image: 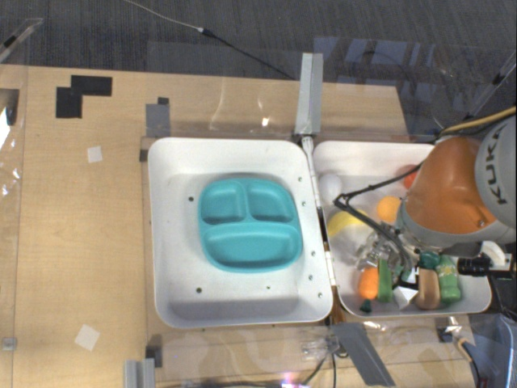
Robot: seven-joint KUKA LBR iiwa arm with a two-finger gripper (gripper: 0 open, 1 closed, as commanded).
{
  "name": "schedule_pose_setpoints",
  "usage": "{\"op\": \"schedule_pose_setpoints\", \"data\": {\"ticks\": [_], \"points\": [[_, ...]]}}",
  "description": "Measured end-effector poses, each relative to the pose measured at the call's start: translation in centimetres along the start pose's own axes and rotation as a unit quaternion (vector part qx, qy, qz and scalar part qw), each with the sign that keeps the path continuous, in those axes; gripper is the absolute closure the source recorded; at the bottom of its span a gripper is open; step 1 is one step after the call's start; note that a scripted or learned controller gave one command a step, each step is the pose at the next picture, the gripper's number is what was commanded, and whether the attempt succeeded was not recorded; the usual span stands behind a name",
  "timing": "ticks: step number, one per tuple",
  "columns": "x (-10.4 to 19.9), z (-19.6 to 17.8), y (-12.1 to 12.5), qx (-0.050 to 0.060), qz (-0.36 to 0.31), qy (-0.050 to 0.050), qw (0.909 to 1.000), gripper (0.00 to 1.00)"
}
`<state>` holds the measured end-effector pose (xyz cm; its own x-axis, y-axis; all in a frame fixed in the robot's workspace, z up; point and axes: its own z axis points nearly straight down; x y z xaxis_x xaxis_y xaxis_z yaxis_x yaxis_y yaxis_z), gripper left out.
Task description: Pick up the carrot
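Right bin (347, 304): carrot (369, 283) just left of claw (386, 275).

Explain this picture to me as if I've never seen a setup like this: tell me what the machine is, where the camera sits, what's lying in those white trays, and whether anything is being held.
One camera hangs above a wooden bench and looks down at a slant. The big grey and orange shape on the right is a robot arm; at its end is a gripper, a two-finger clamp for picking things up.

Two shallow white bins sit side by side. The left bin holds a teal divided plate. The right bin holds a heap of toy food: a small orange carrot near the front, a yellow piece, an orange ball, a white egg-like item, and some green and brown pieces.

The gripper is down among the food, just above the carrot, which is the item it should pick up. The clutter there is too dense to tell how the clamp stands, and I cannot see anything clearly held.
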<state>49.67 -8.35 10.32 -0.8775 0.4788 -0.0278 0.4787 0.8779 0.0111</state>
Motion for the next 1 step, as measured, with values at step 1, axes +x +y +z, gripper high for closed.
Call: {"op": "schedule_pose_setpoints", "data": {"ticks": [1], "points": [[2.88, -8.55, 8.81, 0.000, -0.002, 0.008, 1.0000, 1.00]]}}
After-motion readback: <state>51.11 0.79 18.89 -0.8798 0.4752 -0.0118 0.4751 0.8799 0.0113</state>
